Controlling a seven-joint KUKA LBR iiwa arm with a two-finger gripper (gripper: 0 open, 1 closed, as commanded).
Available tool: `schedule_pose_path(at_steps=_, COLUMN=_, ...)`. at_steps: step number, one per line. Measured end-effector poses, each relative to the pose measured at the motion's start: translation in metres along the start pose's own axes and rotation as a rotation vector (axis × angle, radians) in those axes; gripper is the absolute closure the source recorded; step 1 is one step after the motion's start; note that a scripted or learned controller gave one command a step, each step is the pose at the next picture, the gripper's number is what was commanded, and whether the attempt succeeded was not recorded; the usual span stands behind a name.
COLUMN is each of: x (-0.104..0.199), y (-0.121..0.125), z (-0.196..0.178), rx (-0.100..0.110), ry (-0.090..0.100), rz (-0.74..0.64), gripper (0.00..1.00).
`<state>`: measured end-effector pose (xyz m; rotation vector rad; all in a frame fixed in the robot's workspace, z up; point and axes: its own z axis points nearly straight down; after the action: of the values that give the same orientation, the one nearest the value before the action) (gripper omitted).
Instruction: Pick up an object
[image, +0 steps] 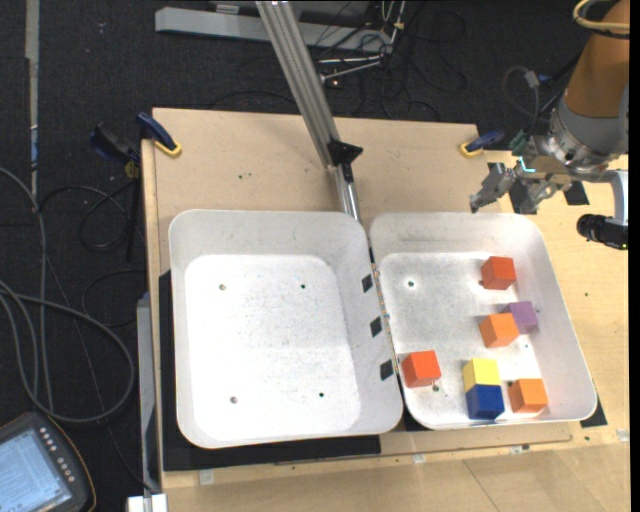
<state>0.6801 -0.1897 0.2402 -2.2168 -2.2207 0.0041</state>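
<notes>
My gripper (509, 190) hangs above the far edge of the right bin (455, 240), its two dark fingers spread apart with nothing between them. Inside that bin lie several blocks. An orange-red cube (498, 272) sits nearest the gripper, below it. Farther toward the front are an orange cube (497, 329) touching a purple block (523, 317), another orange-red cube (421, 368) at the bin's left side, a yellow block (480, 373) against a blue block (485, 401), and an orange cube (527, 396) at the front right.
The left bin (265, 325) lies beside the right one, separated by a ridge with black clips. A slanted metal pole (305, 85) crosses the bench's back. Yellow-and-blue clamps (158, 135) hold the board's far corners.
</notes>
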Motion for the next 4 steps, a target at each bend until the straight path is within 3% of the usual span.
schedule_pose_path(at_steps=1, x=0.0, y=0.001, z=-0.003, rx=-0.004, ry=-0.002, rz=-0.002, gripper=0.0)
schedule_pose_path(at_steps=3, x=0.001, y=-0.003, z=0.122, rx=0.001, ry=-0.001, rz=0.001, gripper=0.0)
schedule_pose_path(at_steps=4, x=0.001, y=-0.003, z=0.146, rx=-0.003, ry=-0.002, rz=-0.002, gripper=0.0)
